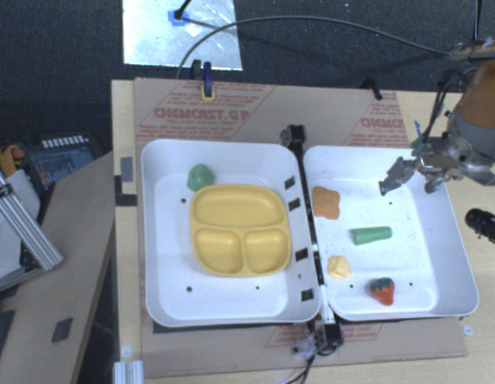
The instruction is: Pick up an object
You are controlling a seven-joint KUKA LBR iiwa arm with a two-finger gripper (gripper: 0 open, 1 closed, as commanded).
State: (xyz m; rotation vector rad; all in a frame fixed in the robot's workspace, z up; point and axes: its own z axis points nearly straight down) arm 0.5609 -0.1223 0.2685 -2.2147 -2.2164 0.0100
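Hovering spread-fingered and holding nothing, the pincer [413, 179] hangs near the right bin's [455, 246] bare far corner.

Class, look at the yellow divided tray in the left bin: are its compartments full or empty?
Empty. All three compartments of the yellow tray show bare yellow plastic; the green piece lies in the bin, beside the tray's upper left corner.

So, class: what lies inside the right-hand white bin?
Inside the right bin: an orange piece, green cylinder, yellow lump and red-and-green toy. The claw covers part of the floor.
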